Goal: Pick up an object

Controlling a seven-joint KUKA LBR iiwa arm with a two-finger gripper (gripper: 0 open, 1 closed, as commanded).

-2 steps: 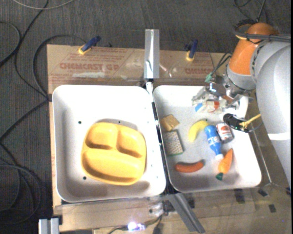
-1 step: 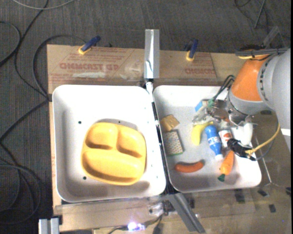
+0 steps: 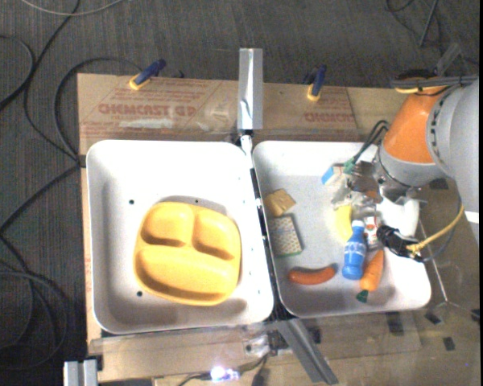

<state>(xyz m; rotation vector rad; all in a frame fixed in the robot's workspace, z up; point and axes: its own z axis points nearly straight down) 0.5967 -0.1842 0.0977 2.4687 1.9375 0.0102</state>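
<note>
The right bin [image 3: 306, 163] holds several small items. A tan square piece [image 3: 279, 202] and a grey textured pad [image 3: 286, 235] lie near its left wall. An orange-red sausage [image 3: 311, 275] lies along the front. A blue bottle [image 3: 353, 252], a carrot [image 3: 371, 272] and a yellow piece [image 3: 342, 222] crowd together at the right. My gripper [image 3: 361, 198] hangs low over the right side of this bin, just above the yellow piece and the top of the blue bottle. A small light-blue item [image 3: 332, 174] sits beside the gripper's left.
The left bin [image 3: 113, 215] holds a yellow divided plate [image 3: 190, 252]. A metal bar [image 3: 249, 95] stands upright behind the seam between the bins. Clamps [image 3: 147, 73] pin a cardboard sheet at the back. Cables trail from the wrist over the right bin's edge.
</note>
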